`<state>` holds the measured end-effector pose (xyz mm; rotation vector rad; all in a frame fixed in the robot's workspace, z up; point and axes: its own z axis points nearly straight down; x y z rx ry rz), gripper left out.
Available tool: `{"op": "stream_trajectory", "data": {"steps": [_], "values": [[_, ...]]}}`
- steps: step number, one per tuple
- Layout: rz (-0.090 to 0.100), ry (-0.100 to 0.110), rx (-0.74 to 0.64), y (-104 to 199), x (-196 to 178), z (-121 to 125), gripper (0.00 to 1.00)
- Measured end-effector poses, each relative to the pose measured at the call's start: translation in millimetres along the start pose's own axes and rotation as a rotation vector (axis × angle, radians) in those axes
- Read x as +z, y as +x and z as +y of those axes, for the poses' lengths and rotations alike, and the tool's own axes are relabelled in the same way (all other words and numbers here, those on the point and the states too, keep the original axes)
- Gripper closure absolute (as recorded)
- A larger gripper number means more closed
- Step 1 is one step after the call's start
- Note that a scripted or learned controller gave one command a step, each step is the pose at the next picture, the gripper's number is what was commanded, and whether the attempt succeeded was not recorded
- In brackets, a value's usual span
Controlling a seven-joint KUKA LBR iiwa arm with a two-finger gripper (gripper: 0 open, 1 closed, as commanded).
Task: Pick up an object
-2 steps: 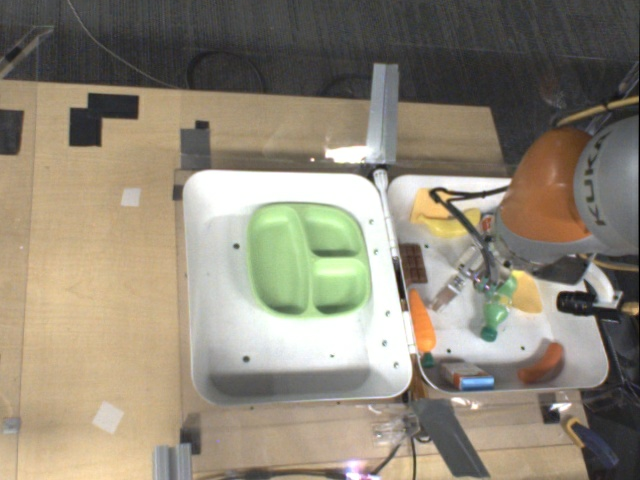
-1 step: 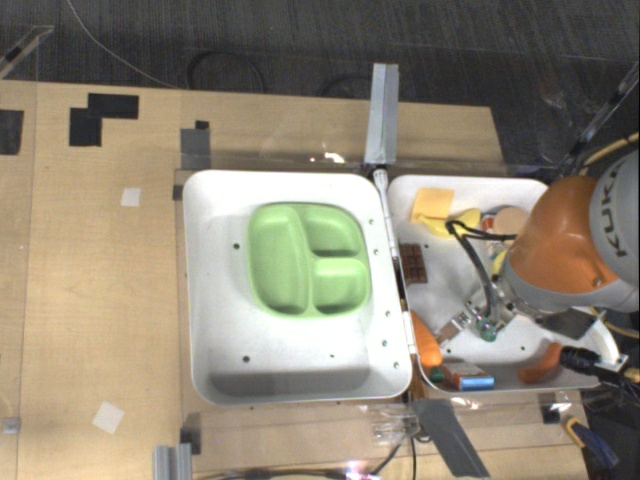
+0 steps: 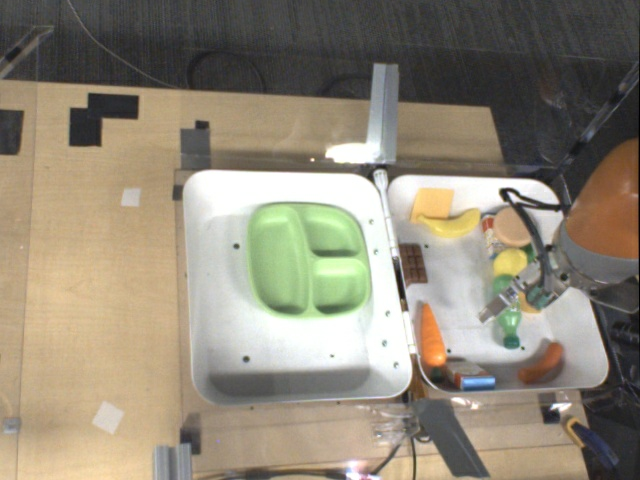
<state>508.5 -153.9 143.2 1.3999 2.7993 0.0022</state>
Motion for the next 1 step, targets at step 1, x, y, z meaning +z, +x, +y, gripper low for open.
{"op": "stream_trajectory", "data": {"steps": [1], "values": [[-0.026,-0.022,0.114,-18.0,31.6,6.2,0.00]]}}
